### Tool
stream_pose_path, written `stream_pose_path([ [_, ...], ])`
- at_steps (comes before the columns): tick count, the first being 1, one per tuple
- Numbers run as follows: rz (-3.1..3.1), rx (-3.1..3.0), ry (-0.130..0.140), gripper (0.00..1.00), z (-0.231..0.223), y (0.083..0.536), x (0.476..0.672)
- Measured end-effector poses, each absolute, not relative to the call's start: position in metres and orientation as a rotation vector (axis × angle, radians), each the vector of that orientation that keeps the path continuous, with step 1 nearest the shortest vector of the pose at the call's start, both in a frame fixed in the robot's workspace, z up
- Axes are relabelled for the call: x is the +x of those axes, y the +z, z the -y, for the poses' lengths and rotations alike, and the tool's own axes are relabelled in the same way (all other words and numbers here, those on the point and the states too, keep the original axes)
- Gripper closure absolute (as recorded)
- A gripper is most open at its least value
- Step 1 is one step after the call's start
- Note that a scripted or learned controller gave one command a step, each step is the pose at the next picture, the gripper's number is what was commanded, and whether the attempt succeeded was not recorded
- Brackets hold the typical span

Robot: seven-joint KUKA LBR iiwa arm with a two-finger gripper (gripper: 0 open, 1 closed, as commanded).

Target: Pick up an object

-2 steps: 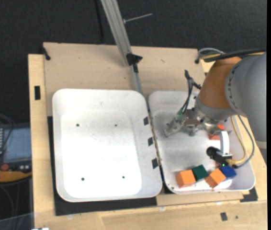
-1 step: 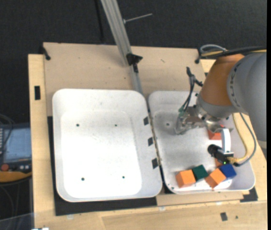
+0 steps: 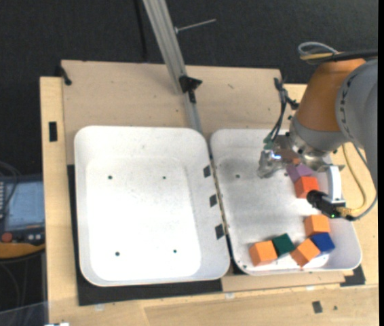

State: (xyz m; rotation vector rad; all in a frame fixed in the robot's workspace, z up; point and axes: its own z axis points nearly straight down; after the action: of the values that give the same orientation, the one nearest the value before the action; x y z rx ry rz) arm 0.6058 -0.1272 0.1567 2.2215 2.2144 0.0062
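Observation:
My gripper hangs low over the upper middle of the right bin, under the grey arm with its orange band. Just right of it, partly tucked under the wrist, lie a purple block and an orange block. Along the bin's lower right sit an orange block, a blue block, another orange block, a green block and an orange block. I see nothing in the gripper.
The left bin lies beside the right one, with a ridge and black clips between them. A slanted metal pole crosses the back of the bench. Cables trail by the wrist at the right.

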Motion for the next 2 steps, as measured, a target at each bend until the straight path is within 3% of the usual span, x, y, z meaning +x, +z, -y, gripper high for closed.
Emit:
stream_pose_path([
  [2,-2.222,2.212,0.007,1.0,0.126,0.256,0.605],
])
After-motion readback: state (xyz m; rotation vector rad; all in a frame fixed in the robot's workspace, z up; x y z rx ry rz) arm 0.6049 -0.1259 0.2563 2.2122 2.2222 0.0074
